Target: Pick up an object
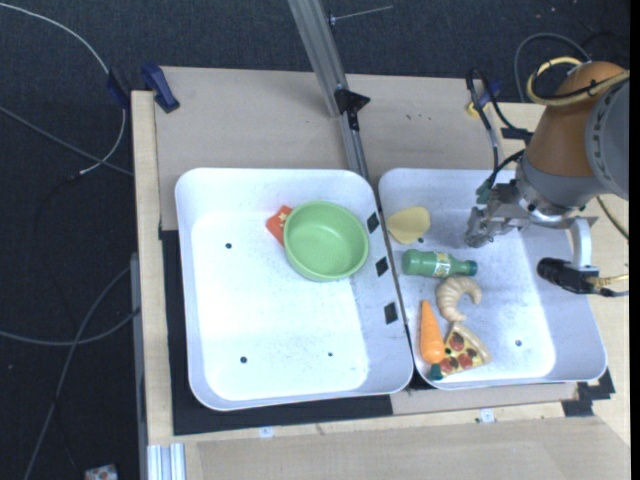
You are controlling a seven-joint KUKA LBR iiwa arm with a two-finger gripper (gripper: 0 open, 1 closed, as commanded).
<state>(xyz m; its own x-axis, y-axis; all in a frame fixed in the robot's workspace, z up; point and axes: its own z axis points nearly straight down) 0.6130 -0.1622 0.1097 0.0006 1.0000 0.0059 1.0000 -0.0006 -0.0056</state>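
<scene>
Over the right bin [560, 368], the grey arm [585, 138] reaches in from the right, its gripper [482, 230] angled down above the bin floor, holding nothing; whether it is open is unclear. A green bottle [438, 264] lies just below-left of it, label unreadable, beside a croissant [459, 295]
</scene>
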